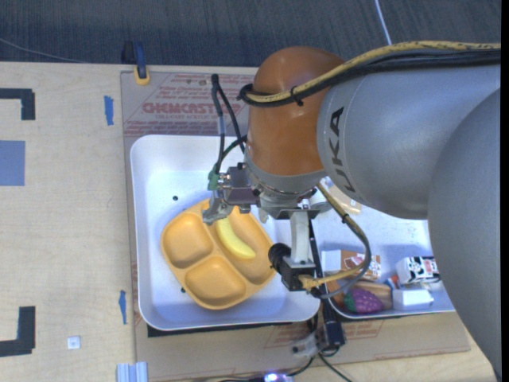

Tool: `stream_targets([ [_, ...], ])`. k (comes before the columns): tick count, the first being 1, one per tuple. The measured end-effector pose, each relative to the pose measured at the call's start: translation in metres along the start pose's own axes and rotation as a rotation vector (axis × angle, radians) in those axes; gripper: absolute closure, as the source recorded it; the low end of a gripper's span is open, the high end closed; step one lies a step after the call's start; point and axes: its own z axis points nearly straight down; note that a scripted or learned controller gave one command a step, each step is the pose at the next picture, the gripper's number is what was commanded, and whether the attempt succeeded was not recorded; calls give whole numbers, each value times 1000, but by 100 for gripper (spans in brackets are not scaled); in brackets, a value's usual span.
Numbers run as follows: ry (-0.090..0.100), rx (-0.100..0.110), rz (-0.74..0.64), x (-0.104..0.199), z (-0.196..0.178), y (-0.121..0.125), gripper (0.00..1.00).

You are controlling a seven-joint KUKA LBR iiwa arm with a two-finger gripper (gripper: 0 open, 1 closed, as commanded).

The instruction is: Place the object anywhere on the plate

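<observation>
On the grey arm (398, 126) part of a dark brand name was readable, the letters "UKA", printed sideways near the orange band (290, 110). On the brown board (183, 102) behind the bins, red printed letters read about "CHEMCAST", partly covered by black cables.

The left white bin (151, 213) held a yellow plate (211, 261) with several compartments. A yellow banana (235, 239) lay on this plate, across the ridge between the compartments on the side nearest to the arm, with one end up toward the wrist and the other end toward the middle of the plate.

The right white bin (417, 305) was mostly hidden under the arm. In its visible part lay a bunch of purple grapes (366, 299), a small white carton with black patches (417, 269), a white block (412, 297) and some other small packages, whose labels were too small to read.

The gripper (219, 209) was just above the upper end of the banana, at the far edge of the plate. I could not tell how far it was open, and I could not tell if it touched the banana.
</observation>
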Motion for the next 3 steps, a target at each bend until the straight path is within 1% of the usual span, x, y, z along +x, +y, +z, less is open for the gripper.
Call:
stream_targets([
  [3,0,0,0,0,0,0,0],
])
